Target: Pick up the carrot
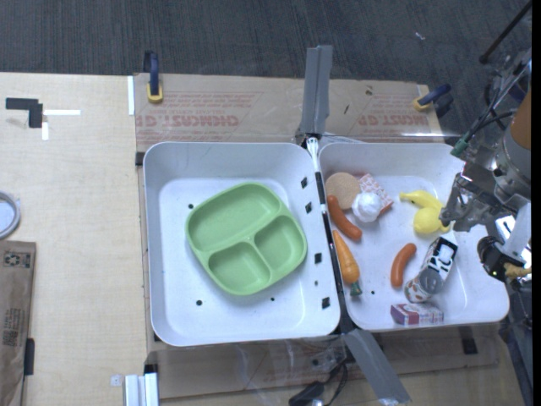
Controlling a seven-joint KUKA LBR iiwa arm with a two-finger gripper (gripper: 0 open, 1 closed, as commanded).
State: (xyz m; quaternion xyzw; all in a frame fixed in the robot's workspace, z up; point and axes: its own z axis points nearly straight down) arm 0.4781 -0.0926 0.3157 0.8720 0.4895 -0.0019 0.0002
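Note:
The carrot is orange with a small green stub at its near end. It lies along the left wall of the right bin, pointing toward the front. My gripper hangs over the right side of that bin, beside a yellow toy and well to the right of the carrot. Nothing shows in its grip.
Around the carrot lie a red sausage, a second sausage, a white bulb, a tan round piece, a black-and-white bottle and a pink box. The left bin holds a green divided plate.

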